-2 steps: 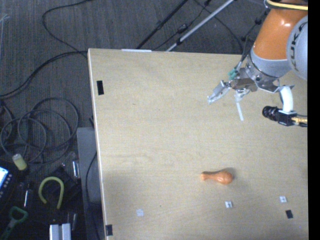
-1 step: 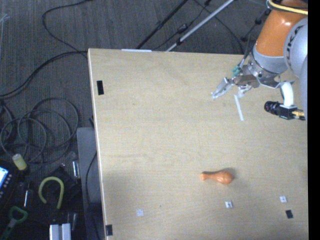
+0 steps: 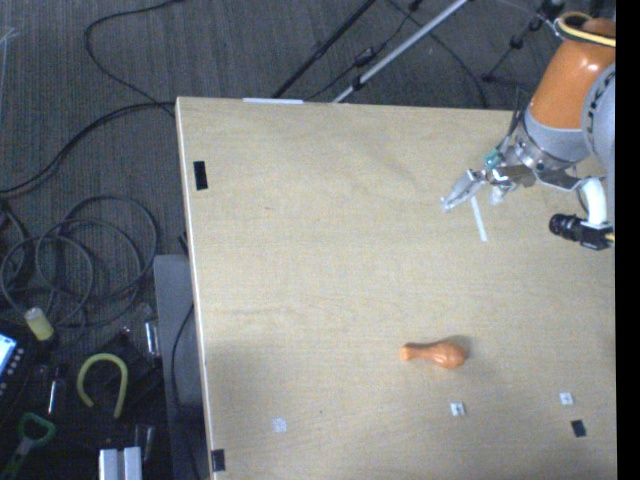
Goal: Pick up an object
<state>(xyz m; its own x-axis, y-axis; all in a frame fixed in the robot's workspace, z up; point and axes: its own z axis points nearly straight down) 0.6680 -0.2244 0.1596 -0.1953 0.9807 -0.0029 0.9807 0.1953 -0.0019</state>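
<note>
In the camera view, the gripper (image 3: 462, 196) hangs over the wooden board (image 3: 330, 268) at two o'clock, fingers spread apart, grasping nothing. The orange toy (image 3: 436, 353) lies at five o'clock, well apart from it.

No text, label, brand or number can be read anywhere; the small dark and pale marks are too tiny.
</note>
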